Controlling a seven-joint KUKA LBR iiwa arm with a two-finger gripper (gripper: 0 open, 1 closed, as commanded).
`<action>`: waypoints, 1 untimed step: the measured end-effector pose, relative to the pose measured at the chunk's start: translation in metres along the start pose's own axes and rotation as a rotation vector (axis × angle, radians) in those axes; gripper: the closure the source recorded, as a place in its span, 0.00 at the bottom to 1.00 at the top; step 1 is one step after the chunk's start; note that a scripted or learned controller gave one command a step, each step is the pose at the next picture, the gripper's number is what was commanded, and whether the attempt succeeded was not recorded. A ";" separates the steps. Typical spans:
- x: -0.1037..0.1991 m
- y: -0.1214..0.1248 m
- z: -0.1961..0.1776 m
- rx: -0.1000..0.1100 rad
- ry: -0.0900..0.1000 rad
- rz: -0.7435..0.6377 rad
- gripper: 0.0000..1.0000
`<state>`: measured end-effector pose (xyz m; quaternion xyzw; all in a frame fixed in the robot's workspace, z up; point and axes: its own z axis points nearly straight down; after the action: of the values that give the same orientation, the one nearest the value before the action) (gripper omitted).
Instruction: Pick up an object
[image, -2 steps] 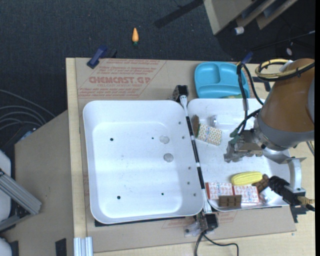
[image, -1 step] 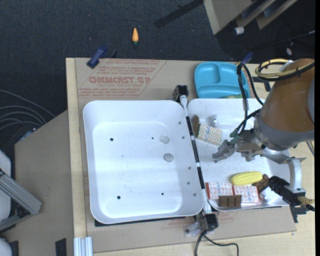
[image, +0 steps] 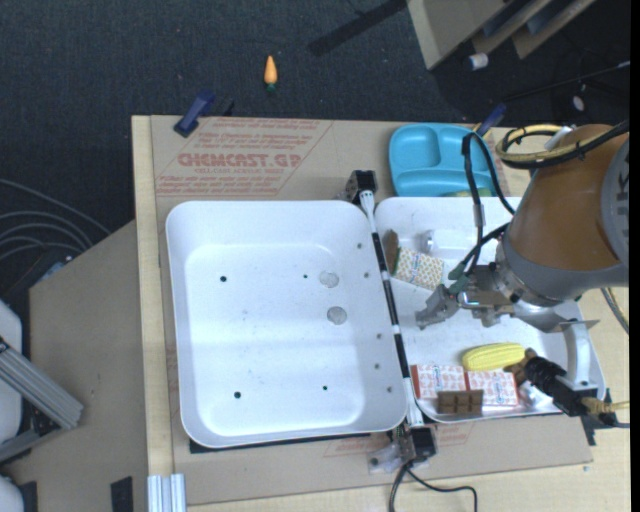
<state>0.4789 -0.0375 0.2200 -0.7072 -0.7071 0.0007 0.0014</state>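
Since the loose things worth picking all lie in the right bin (image: 432, 212), the arm (image: 565, 225) leans in over that bin from the right. The hand (image: 433, 307) hangs low near the bin's middle, aimed toward the wall it shares with the left bin (image: 270, 330). From this slant I cannot tell whether the hand is spread or pressed together, and no object can be seen held in it. A patterned packet (image: 418, 268) lies just up and left of the hand, near it but seemingly apart. A small brown piece (image: 390, 246) lies beside the packet, against the dividing wall. At the bin's near end, well clear of the hand, lie a yellow corn-like toy (image: 493, 356), red-and-white packets (image: 440, 378) and a brown chocolate-like block (image: 460, 402) overlapping their lower edge. Being closest, the patterned packet looks the likeliest target. It lies flat, so the grasp probably has to come from above, and the nearby wall leaves little room on that side. A blue tray (image: 430, 160) rests on the desk (image: 250, 160) beyond the bins, outside the work.
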 end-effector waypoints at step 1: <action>0.000 0.000 -0.010 0.000 0.000 0.000 1.00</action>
<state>0.4793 -0.0374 0.2298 -0.7072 -0.7070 0.0005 0.0013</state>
